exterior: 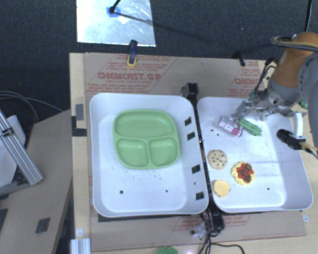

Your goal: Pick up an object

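My gripper [247, 111] reaches in from the right and hangs low over the far part of the right bin [286, 194]. Just below it lie a small pink and clear packet [230, 126] and a green piece [250, 126], side by side. Whether the gripper touches either one I cannot make out. Nearer the front of this bin sit a round speckled cookie [217, 159], a yellow toy pizza with red topping [243, 172] and a plain yellow disc [221, 188].
The left bin [103, 194] holds a green divided plate [146, 138]. A black divider with clips [197, 142] runs between the two bins. The grey arm with its orange band [297, 62] stands over the right bin's far right corner.
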Robot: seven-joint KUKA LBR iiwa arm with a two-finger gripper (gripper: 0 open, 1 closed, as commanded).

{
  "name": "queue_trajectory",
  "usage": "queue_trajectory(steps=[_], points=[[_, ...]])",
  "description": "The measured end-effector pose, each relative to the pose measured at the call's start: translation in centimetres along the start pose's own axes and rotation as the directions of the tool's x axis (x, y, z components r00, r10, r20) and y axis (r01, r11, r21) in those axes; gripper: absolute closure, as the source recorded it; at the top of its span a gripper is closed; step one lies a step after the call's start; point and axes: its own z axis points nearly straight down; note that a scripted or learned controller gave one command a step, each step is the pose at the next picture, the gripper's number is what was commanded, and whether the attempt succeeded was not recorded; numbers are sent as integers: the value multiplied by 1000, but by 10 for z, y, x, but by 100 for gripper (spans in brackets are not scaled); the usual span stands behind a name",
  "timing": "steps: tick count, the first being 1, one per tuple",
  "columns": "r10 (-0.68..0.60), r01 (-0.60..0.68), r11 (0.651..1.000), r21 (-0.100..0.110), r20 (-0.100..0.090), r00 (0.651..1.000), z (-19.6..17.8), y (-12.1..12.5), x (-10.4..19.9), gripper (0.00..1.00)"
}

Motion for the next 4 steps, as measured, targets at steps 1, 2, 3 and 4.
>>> queue_trajectory(steps=[1,2,3,4], points=[[-4,4,1000,15,-5,1000,4,-53,68,0],[-3,3,1000,6,-2,1000,3,-9,70,0],[-2,2,1000,7,-2,1000,-37,-1,75,0],[7,-7,1000,15,-1,1000,-62,-92,51,0]])
